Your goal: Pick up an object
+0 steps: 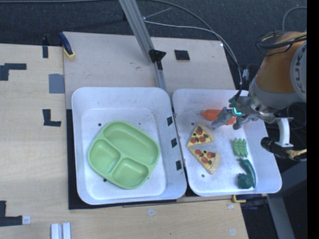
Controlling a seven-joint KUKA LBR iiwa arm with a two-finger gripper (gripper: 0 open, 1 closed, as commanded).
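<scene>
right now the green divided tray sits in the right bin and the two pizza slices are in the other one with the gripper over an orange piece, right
Not quite. The camera view shows the green divided tray in the left bin, not the right. The two pizza slices lie in the right bin, where the gripper is over the orange piece.

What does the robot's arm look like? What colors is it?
The arm is fat and round, grey with a big orange band. Thin dark cables loop over it. Its gripper is small and grey, with a little teal-blue light glowing on it.
</scene>
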